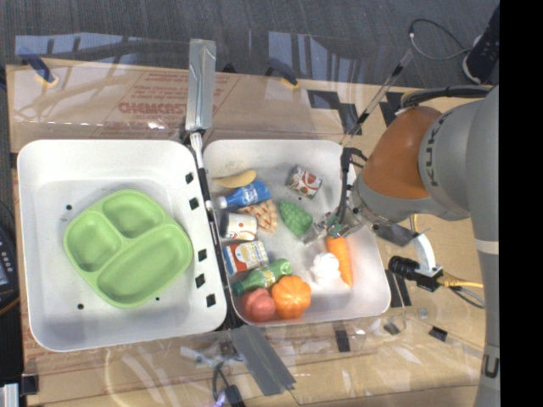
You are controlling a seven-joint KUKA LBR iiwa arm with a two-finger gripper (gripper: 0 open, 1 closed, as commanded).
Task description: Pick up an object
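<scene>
My gripper [333, 225] hangs low in the right bin [271, 153], just above the top end of an orange carrot [341, 259] and right of a green leafy vegetable [295, 218]. Nothing shows between its fingers. Beside the carrot lies a white lumpy item [323, 269]. An orange pumpkin [291, 296], a red apple [259, 305] and a green corn-like piece [261, 276] lie along the bin's front. A small red-and-white can [304, 181], a blue bottle [245, 197], a yellow banana [235, 179], a waffle piece [265, 216] and two small packets [241, 226] [245, 255] lie toward the left.
The left bin [51, 168] holds a green divided plate [128, 247]. A metal divider [200, 83] runs between the bins at the back. The arm's grey body and orange band [407, 155] overhang the right bin's right wall.
</scene>
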